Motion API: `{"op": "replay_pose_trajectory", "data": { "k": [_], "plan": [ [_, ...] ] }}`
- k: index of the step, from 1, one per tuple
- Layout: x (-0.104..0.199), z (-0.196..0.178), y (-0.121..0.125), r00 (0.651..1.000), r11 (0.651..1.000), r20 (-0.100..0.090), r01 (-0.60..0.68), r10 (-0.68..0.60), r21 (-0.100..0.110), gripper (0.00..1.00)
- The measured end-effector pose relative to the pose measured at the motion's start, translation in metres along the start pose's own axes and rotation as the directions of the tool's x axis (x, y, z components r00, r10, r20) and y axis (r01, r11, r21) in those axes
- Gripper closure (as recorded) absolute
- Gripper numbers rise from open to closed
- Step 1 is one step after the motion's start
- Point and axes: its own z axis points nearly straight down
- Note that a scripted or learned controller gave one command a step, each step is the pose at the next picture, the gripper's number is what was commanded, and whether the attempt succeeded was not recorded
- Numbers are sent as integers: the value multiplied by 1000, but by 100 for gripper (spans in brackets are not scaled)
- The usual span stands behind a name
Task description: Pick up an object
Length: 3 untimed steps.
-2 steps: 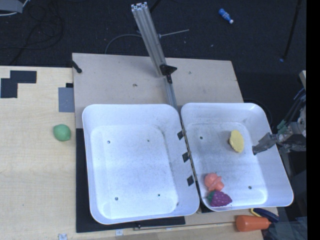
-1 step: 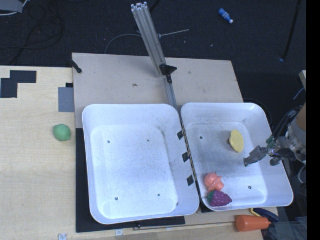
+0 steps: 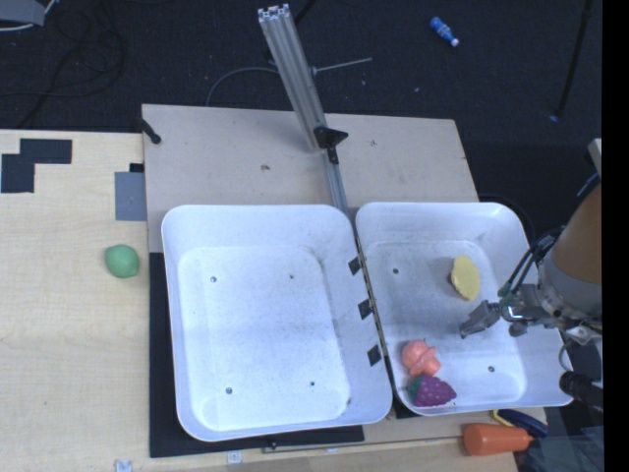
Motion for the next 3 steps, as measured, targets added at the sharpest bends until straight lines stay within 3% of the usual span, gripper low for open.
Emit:
{"op": "replay_pose_trajectory", "data": {
  "k": [1,2,3],
  "plan": [
    [5,43,-1,1000,1000,0,0,0,-1,0],
    [3,31,0,1000,1000,1,-3,3,-4,100],
    [-4,-29,2,1000,1000,3,-2,2,-9,100]
  ]
}}
